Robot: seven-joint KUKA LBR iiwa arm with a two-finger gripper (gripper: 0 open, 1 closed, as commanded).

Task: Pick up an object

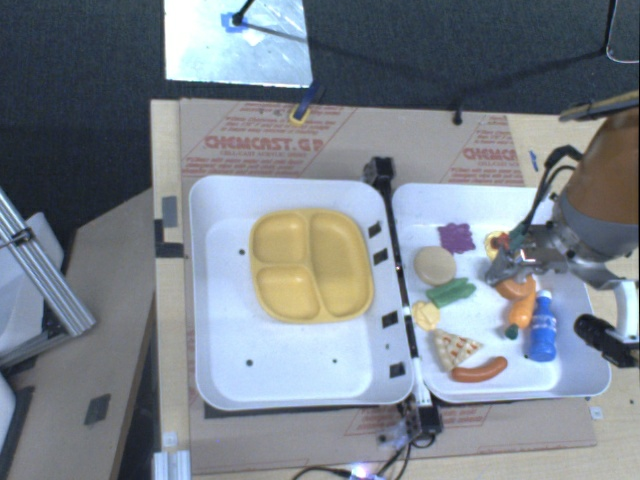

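Gripper [512, 260] hovers low over the orange toy [516, 289] in the right bin [580, 376]; whether its claw is wide or narrow I cannot tell. Next: descend and close.

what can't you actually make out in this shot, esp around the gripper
- Gripper, camera view: fingers too small and blurred to tell whether open or shut.
- Orange toy: its top is covered by the gripper, so contact is unclear.
- Yellow item: partly hidden behind the gripper, kind unreadable.
- Arm: cut off by the right edge.
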